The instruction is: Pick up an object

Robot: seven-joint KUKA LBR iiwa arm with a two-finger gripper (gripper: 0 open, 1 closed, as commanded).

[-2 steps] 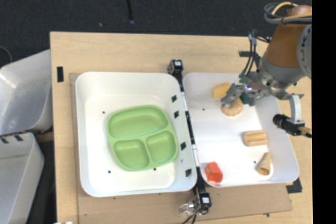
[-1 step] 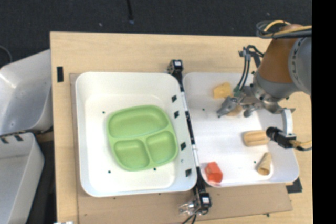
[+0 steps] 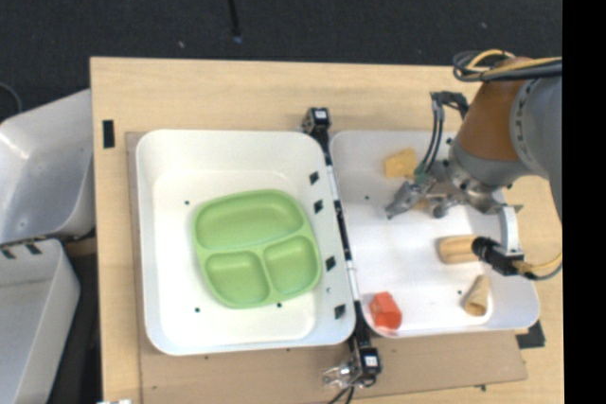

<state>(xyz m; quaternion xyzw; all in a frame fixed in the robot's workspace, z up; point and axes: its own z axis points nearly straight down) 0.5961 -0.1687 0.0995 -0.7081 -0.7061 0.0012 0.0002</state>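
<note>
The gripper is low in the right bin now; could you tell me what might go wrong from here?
1. The gripper sits over bare bin floor between the yellow piece and the tan cylinder, so closing here may grasp nothing.
2. The orange-red block and the tan cone lie near the right bin's front wall, which may crowd a grasp.

Single fixed camera above the desk (image 3: 284, 95), looking down at a slant from moderate distance. Both white bins fit in frame: left bin (image 3: 170, 203), right bin (image 3: 379, 241). The arm (image 3: 511, 123) enters from the right edge.
</note>
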